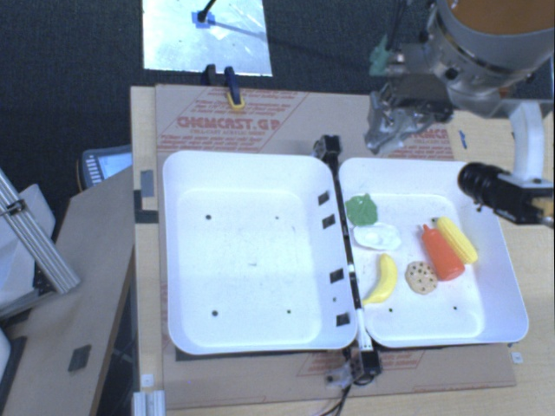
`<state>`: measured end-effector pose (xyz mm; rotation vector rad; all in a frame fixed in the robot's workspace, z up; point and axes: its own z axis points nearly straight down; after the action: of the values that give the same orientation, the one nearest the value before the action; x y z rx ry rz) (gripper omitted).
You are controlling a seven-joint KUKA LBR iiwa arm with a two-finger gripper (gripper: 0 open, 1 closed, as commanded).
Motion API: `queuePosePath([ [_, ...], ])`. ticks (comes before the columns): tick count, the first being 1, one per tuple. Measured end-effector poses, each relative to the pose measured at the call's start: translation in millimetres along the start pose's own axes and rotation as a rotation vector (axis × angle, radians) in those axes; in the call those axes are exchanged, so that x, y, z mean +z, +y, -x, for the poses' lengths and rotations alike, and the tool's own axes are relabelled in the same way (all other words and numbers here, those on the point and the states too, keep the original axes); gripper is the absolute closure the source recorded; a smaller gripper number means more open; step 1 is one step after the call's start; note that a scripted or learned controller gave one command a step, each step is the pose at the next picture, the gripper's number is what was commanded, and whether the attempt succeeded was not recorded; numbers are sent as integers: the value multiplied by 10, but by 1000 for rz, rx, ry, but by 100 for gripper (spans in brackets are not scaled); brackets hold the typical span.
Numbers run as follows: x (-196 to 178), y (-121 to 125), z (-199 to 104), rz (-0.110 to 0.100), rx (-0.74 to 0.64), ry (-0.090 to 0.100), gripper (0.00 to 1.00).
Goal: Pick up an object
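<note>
The pickable objects all lay in the right bin [499,319], bunched toward its left and middle. A green leafy toy [362,208] sat near the divider, with a white piece [377,237] just below it, the two touching or nearly so. A banana [382,279] curved along the bin's left wall, and a cookie [421,276] rested just beside it. To the right, an orange bottle-shaped toy [440,252] and a yellow corn cob [457,238] lay pressed side by side. The left bin [243,250] stood alongside on the cardboard-covered surface [234,120].

The end effector [395,133] hung above the bin's far rim, well clear of every item, carrying nothing; whether it was spread or clenched could not be told at that angle.

The risk from there looked plain enough. The orange toy and corn cob touched, so a descent between them could shove both aside or catch two at once. The banana hugged the wall, leaving little room for a finger, and the flat cookie might simply slip.
</note>
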<state>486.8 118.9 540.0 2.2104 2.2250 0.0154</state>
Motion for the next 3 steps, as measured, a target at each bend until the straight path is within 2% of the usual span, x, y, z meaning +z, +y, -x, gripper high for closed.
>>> queuePosePath([
  [1,1578,-27,-69,-20,6,-6,100],
  [2,734,-4,-484,-2,-1,1,100],
  [3,22,3,-746,-4,1,0,100],
])
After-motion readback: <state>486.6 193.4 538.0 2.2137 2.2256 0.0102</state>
